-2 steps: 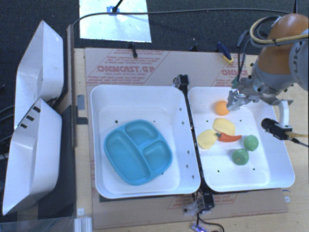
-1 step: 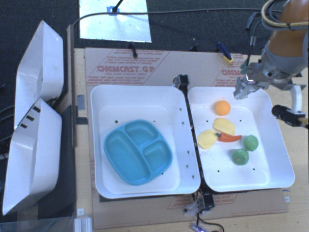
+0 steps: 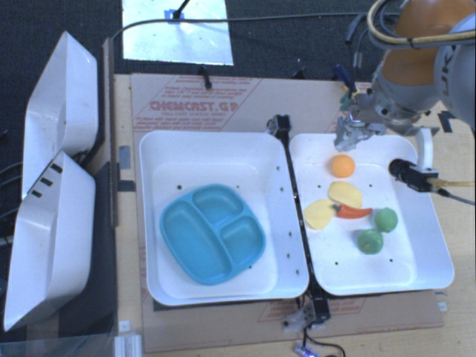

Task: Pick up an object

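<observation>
While the orange ball (image 3: 343,166) is lying in the far part of the right bin (image 3: 428,274), the pincer (image 3: 349,135) is hanging just beyond it, over that bin's far rim and apart from the ball. Whether the pincer is wide or narrow cannot be told from this slant. Just in front of the ball, a yellow piece (image 3: 346,193) is sitting on the bin floor. A second yellow piece (image 3: 318,215) is lying to its left, near the bin's left wall. A red pepper (image 3: 354,212) is resting against the near edge of the first yellow piece, its tip pointing toward a green piece (image 3: 386,219). A second green piece (image 3: 370,241) is lying just in front of that one.

The arm (image 3: 431,28) is reaching in from the right. In the left bin (image 3: 171,162), a blue divided plate (image 3: 213,233) is lying flat. A black clamp (image 3: 280,125) is sitting where the two bins are meeting at their far end. Both bins are resting on a brown sheet (image 3: 245,95) spread over the surface (image 3: 461,222). Red print on the sheet is reading "CHEMCAST", with smaller lines around it too fine to read. More red print is showing at the sheet's near edge, also unreadable. Left of the surface, two spare bins (image 3: 63,103) are leaning on edge.
</observation>
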{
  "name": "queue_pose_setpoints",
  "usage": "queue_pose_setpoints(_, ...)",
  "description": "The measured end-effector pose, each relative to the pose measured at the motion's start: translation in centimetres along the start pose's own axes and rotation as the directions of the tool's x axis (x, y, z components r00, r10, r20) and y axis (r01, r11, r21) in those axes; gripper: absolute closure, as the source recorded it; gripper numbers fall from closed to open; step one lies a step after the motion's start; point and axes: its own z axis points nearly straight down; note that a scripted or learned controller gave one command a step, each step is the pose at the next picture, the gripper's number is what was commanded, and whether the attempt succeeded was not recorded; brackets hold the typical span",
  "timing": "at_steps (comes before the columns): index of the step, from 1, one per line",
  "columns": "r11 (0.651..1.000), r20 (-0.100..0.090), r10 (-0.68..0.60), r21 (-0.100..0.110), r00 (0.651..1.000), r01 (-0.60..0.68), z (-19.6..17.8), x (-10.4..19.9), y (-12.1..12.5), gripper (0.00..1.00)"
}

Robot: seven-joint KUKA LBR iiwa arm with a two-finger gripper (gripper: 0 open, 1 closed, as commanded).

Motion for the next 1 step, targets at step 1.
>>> queue_pose_setpoints(1,1.0,0.0,0.0,0.0,1.0,0.0,-0.25,5.07,-0.64,1.0)
